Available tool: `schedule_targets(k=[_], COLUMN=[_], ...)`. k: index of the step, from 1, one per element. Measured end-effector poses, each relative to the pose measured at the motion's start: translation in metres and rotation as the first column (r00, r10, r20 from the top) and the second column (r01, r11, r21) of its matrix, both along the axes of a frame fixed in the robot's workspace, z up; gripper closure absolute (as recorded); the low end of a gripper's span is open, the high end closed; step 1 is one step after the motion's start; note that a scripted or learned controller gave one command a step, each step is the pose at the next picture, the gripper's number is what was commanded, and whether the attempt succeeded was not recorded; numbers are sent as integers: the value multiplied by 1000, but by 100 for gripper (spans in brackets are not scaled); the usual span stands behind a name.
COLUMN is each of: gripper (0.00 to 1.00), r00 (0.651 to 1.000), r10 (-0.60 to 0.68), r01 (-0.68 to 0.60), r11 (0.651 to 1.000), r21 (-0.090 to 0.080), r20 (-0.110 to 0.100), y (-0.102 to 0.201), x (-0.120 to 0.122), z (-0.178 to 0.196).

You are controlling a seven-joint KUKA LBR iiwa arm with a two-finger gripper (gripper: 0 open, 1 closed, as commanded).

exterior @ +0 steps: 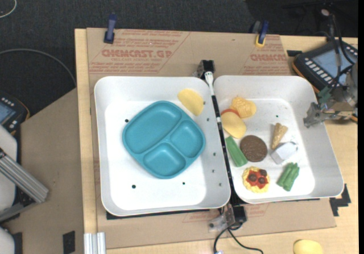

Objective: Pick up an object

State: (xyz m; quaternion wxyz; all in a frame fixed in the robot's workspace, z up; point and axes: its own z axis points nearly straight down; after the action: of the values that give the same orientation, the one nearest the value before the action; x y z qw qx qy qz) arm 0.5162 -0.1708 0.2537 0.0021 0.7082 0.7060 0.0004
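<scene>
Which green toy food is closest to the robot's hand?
The green one in the right bin's near right corner, beside the little pizza. The other green piece lies by the bin's left wall, farther from the hand.

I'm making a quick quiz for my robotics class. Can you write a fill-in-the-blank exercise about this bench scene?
1. The blue divided tray lies in the ____ bin.
2. The brown round patty lies in the ____ bin.
3. The gripper hangs over the right bin's ____ rim.
4. The toy pizza lies directly ____ of the green bean pods.

Missing words: left; right; right; left
</scene>
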Motion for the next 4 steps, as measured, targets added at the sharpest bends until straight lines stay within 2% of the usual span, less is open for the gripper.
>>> schedule_targets(k=[1, 2, 4], gripper=[100, 100, 100], r00=[1000, 1000, 1000], r10=[0, 1, 3], r01=[0, -1, -3], r11=[1000, 1000, 1000], r21=[2, 1, 3], r20=[-5, -4, -3], y=[-27, -55, -53], x=[-19, -18, -20], z=[-7, -19, -28])
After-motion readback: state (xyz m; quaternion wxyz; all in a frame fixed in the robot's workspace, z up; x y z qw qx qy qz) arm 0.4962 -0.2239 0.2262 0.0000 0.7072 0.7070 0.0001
